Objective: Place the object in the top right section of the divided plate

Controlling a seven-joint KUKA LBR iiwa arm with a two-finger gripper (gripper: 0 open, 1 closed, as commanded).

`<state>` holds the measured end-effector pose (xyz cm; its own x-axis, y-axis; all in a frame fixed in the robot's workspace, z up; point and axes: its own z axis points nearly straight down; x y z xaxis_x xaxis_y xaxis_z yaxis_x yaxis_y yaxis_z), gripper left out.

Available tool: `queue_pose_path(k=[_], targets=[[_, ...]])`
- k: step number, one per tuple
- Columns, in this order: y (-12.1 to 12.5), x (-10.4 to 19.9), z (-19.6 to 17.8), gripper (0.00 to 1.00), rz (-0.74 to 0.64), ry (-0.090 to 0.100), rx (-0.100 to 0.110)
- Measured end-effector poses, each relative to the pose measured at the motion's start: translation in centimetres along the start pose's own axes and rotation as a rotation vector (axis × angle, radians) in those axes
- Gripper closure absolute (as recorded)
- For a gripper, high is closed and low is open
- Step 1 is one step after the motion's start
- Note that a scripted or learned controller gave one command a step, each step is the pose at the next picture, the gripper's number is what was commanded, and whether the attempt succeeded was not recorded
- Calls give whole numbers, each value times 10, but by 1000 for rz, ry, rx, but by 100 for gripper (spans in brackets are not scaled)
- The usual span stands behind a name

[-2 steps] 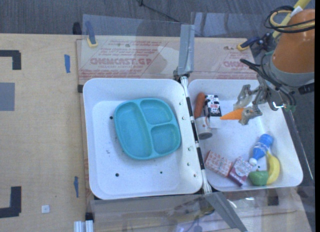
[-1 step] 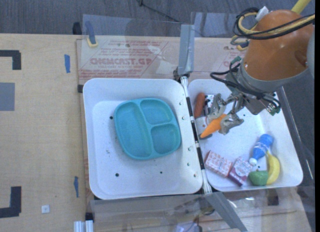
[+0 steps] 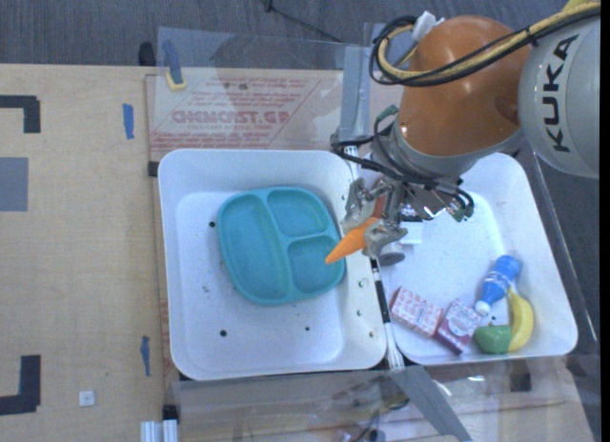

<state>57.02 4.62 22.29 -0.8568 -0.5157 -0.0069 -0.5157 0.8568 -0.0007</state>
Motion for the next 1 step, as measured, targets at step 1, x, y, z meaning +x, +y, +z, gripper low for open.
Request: queue_pose_path(k=[1], targets=[[0,0,0,0,1,0,0]])
